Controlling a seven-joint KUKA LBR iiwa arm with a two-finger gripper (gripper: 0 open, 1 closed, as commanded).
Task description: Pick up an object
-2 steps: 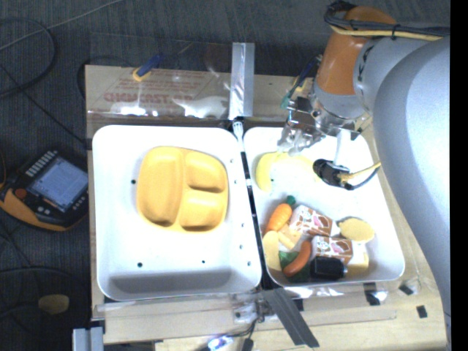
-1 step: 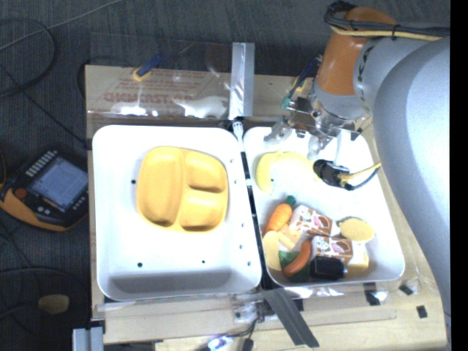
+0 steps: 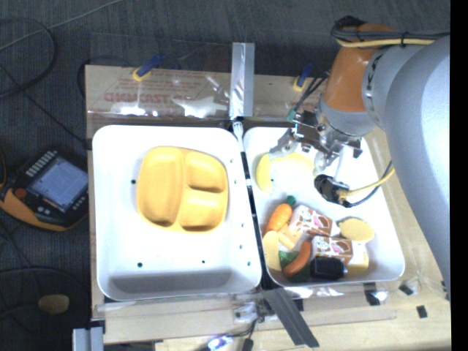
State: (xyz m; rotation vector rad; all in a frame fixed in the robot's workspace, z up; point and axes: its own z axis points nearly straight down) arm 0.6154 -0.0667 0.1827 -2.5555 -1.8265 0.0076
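Arm poised over the right bin's far end

Floor at the far left is occupied by a handheld pendant [image 3: 51, 189] with an orange casing and a lit screen, lying well apart from the bench. Next comes the left bin [image 3: 110, 269], in which a yellow divided tray [image 3: 183, 187] is seen, set slightly toward the far side and angled a little; its three compartments are bare. Behind the bins, a clear plastic sheet [image 3: 175, 93] is stretched over the bench and held by blue clips, and a grey strip [image 3: 242, 79] is fixed upright above the seam between the bins.

In the right bin [image 3: 391, 258], the toys are gathered at the near end. A pale yellow lemon half [image 3: 264, 172] is set against the bin's left wall, apart from the pile. Below it a carrot [image 3: 278, 216] is tilted beside two small brown-and-white cartons [image 3: 322, 234]. A sausage [image 3: 297, 259] and a black block [image 3: 327, 269] are lodged at the pile's near edge, and a round biscuit [image 3: 356, 229] is resting on its right side.

The gripper [image 3: 319, 146] is held above the far end of the right bin, beyond the pile and just right of the lemon half. Whether its fingers are spread or closed cannot be told, and nothing is seen between them.
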